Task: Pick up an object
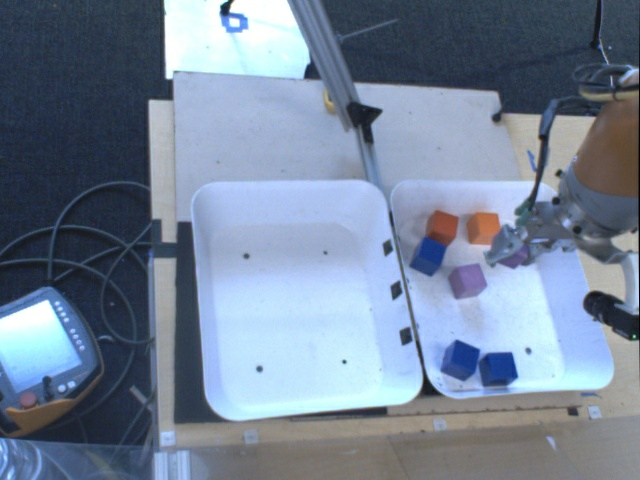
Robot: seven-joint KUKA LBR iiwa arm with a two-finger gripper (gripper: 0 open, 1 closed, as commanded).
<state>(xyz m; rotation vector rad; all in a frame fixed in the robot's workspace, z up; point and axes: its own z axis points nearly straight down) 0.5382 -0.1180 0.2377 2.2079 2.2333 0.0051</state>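
Gripper (505, 251): over right bin (600, 368), beside purple block (516, 258); finger state I can't tell. Approach step; next I lower, close.

orange blocks (442, 226), blue blocks (460, 359), white bins (300, 203)

Three blue cubes (428, 256), two orange cubes (442, 226), two purple cubes (467, 280), two white bins (215, 298).

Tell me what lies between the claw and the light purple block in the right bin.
Nothing visible does. The claw hovers just right of the light purple block, with bare bin floor between them; the orange blocks sit behind, out of the path.
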